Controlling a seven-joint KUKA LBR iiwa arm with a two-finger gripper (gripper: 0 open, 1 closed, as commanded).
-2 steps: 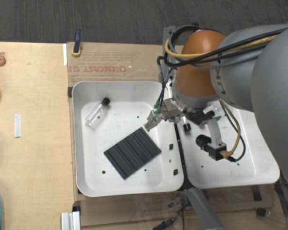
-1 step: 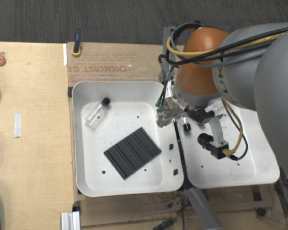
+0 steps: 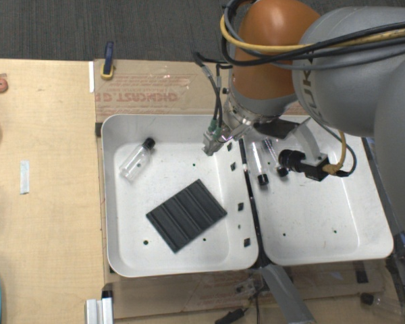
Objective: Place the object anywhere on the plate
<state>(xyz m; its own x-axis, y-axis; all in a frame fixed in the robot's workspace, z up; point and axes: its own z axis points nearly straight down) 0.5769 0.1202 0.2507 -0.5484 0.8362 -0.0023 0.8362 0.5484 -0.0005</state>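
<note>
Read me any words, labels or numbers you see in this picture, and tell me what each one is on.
Red print on the cardboard sheet behind the left bin: it appears upside down and mirrored, too blurred to read for certain.
Nothing readable on the small clear bottle or the dark ribbed plate.

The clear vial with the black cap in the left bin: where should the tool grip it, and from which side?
Grip the clear vial across its body, coming straight down. It lies flat and slanted, black cap at upper right, so the fingers probably should close across its narrow width.
</note>
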